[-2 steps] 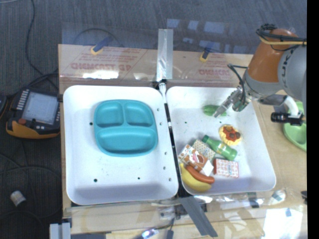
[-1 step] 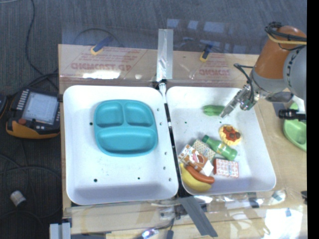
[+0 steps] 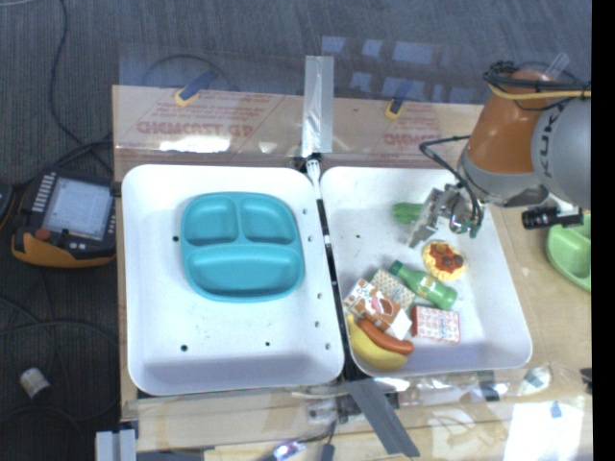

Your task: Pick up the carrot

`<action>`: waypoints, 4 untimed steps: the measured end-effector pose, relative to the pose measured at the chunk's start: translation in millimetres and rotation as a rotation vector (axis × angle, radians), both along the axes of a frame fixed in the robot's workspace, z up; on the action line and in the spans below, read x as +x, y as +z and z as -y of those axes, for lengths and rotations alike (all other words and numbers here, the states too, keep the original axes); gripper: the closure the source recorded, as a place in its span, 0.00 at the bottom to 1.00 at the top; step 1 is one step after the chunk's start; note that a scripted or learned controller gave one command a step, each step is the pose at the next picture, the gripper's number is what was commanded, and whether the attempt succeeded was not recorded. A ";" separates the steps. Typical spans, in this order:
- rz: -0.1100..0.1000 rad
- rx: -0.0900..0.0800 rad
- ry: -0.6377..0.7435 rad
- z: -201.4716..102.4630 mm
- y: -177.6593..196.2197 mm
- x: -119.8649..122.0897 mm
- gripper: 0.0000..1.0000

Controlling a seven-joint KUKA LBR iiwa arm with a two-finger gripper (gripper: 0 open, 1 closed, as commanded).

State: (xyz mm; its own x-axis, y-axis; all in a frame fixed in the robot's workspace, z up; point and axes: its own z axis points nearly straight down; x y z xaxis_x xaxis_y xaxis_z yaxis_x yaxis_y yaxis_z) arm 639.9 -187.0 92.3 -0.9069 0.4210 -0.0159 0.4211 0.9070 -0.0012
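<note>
Grey carpet (image 3: 288,17) all around, and the claw (image 3: 444,217) is low inside the right bin (image 3: 509,296), near its back wall. Honestly can't tell if it's spread or pinched from up here, too much clutter around the tip. A green stub pokes out just left of the claw, which I'm guessing is the carrot (image 3: 406,211) top, with the rest tucked under the claw. Pizza (image 3: 444,259) sits just in front of the claw and the bottle (image 3: 423,287) a bit further out. My tip: centre on the carrot's body, not the leafy end, line up across its length, go down fully, squeeze, then lift straight up, clear of the pizza.
</note>
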 end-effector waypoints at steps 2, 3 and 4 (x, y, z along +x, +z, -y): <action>-0.001 0.011 -0.474 -23.8 -2.8 -12.0 0.00; -0.002 0.011 -0.469 -17.8 -2.8 -7.9 0.00; -0.008 0.009 -0.869 -19.8 152.4 2.6 0.00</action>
State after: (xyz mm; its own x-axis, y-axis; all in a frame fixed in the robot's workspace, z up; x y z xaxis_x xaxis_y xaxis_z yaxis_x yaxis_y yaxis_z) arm 642.5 -167.2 244.7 -0.2638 0.9646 -0.0038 0.9646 0.2638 -0.0015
